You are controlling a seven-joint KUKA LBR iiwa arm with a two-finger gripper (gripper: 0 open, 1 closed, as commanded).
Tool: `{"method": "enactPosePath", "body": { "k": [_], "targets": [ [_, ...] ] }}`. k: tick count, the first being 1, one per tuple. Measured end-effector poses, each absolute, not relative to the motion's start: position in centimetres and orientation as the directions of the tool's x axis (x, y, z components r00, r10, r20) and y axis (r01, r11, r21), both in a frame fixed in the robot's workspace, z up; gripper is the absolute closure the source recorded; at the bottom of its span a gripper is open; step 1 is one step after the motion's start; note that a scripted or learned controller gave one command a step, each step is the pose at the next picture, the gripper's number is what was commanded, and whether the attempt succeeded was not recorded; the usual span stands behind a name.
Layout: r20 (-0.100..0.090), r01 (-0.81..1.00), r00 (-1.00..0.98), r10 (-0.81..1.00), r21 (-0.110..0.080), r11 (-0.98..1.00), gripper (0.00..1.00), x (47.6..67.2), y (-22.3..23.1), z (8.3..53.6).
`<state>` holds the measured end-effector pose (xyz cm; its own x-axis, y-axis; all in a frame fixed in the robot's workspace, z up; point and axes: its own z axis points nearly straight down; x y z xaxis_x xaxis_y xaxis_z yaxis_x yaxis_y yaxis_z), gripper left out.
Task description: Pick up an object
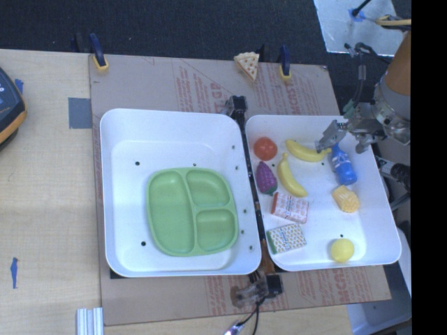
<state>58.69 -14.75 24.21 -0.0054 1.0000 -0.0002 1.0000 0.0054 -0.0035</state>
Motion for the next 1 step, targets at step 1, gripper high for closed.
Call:
{"method": "enactPosePath", "body": {
  "k": [1],
  "targets": [
    [-0.001,1.0,-0.006,1.0,-0.005,0.006,0.0,61.71,-10.54,17.49]
  ]
}}
